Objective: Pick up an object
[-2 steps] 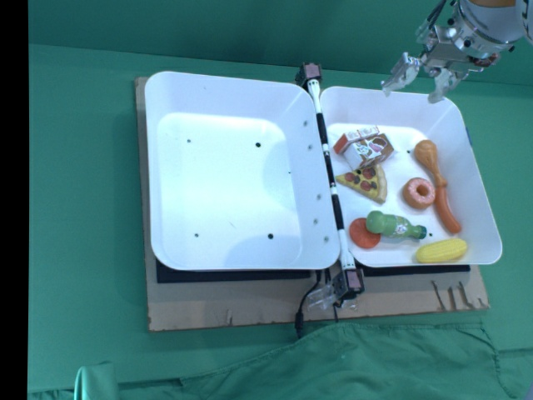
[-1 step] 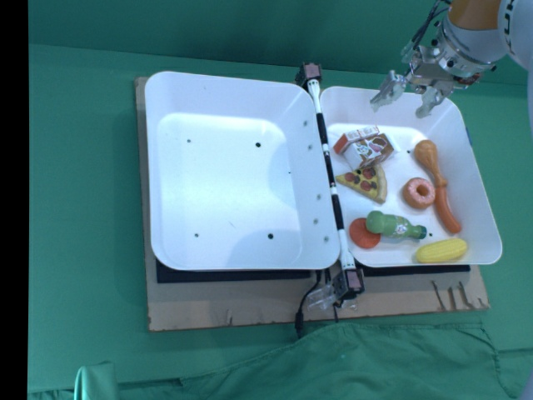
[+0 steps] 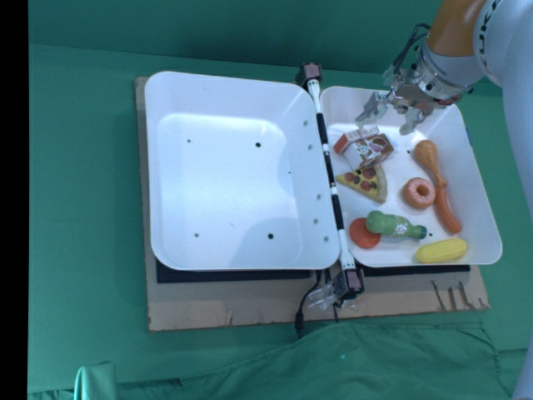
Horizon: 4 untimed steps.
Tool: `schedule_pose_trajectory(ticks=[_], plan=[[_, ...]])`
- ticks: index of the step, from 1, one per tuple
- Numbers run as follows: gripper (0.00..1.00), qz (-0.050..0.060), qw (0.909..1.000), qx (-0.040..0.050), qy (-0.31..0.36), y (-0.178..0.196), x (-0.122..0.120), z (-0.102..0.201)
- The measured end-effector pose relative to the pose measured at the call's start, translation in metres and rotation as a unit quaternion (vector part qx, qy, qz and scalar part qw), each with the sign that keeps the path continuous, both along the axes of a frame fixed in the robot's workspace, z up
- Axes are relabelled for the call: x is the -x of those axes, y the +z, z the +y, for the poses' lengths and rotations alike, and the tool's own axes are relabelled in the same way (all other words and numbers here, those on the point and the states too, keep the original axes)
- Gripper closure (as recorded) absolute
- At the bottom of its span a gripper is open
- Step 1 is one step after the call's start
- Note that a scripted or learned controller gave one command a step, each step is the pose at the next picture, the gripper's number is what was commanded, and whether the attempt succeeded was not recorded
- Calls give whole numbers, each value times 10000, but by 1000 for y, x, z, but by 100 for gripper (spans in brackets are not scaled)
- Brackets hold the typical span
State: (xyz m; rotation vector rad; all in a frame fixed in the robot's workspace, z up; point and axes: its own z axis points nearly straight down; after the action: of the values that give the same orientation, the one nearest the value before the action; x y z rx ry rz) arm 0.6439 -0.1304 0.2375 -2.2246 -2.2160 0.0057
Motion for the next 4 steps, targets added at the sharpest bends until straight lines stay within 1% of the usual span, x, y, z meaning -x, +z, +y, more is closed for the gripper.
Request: schedule_pose_trajectory(ticks=[1,2,3,4], plan=[[0,-71,10000,10,9,-34,-2,-1],[100,-98,9999,22,-8,-22,-3,-2],[100,-75,10000,9,3,25,-1,-5],[100,-66,10000,8,7,72,-6,-4]])
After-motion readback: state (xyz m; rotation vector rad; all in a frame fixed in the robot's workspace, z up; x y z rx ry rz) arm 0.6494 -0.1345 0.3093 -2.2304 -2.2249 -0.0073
